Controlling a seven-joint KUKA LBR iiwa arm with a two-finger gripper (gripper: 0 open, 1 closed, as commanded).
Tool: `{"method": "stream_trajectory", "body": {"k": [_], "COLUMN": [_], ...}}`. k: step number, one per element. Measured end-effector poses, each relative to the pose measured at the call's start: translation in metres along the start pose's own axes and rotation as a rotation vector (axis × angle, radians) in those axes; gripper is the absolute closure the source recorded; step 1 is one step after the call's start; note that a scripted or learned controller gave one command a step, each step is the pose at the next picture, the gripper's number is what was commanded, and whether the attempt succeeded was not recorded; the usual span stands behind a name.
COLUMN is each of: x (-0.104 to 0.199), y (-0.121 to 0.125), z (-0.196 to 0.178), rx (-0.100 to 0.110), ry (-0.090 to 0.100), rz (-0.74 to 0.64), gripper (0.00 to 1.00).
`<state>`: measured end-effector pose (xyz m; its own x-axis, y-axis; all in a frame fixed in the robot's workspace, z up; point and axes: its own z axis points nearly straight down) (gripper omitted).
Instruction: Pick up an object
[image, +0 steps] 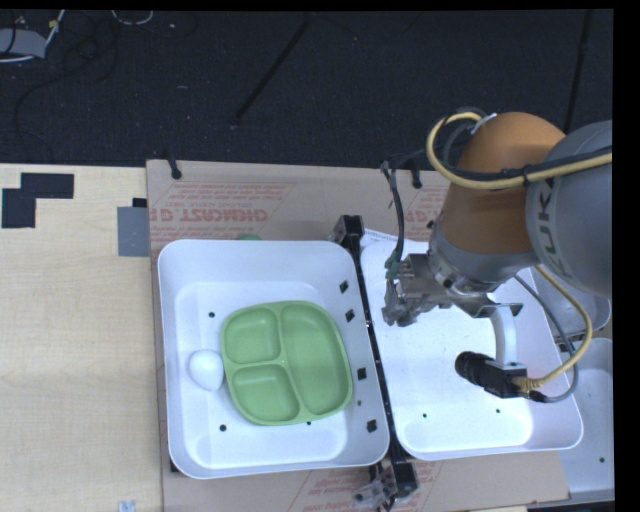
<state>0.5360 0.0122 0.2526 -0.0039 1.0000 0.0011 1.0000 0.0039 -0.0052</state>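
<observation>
Lying left of claw (397, 303): plate (286, 361), ball (206, 369).

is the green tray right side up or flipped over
Right side up. The green divided tray lies flat in the left bin, its three compartments facing up, a white ball touching its left edge.

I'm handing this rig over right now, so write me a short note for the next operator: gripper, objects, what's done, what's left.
Gripper: over the right bin, near its left wall; finger state can't be read from this view, nothing seen between them.
Objects: green divided plate and white egg-shaped object beside it, both in the left bin.
Done: no pick visible.
Left: grasp and lift an object.
</observation>
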Motion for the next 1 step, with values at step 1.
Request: {"method": "stream_trajectory", "body": {"k": [1], "x": [0.0582], "y": [0.0073], "z": [0.0091], "rx": [-0.001], "ry": [0.000], "rz": [-0.001], "gripper": [1.00]}}
